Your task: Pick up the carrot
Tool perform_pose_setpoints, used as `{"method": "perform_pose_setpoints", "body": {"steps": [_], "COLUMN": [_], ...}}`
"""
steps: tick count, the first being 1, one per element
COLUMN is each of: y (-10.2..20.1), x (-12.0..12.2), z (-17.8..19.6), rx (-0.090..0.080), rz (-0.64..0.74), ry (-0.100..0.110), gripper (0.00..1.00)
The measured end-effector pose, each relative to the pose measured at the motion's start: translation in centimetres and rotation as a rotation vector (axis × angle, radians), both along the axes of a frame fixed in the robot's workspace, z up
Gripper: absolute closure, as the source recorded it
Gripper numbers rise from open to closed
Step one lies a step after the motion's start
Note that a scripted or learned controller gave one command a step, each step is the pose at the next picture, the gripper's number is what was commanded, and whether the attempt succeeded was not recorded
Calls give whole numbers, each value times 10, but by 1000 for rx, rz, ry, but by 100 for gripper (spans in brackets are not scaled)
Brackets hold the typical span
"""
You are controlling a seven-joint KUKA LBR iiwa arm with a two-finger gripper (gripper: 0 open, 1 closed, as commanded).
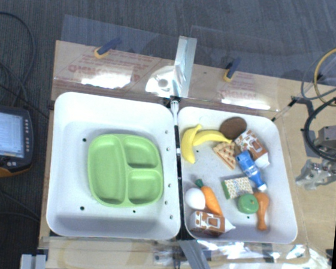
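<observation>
the carrot point(210, 199) lies in the right bin point(284, 174), lower left area, long axis running diagonally from upper left (green top) to lower right. it touches the white egg point(195, 198) on its left; a small carton point(208, 223) sits just below. claw state: cannot tell.

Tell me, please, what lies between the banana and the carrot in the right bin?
In the camera view, only bare white bin floor lies between the banana and the carrot.
</observation>
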State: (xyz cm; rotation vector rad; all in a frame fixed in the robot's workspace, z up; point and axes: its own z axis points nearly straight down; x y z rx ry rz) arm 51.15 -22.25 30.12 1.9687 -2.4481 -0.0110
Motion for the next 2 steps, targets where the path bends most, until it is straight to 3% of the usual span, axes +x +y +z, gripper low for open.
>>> {"method": "perform_pose_setpoints", "body": {"steps": [1, 2], "y": [0, 4], "x": [-26, -16], "z": [14, 17], "rx": [1, 5], "rz": [304, 619], "ry": [-4, -5], "gripper": [100, 100]}}
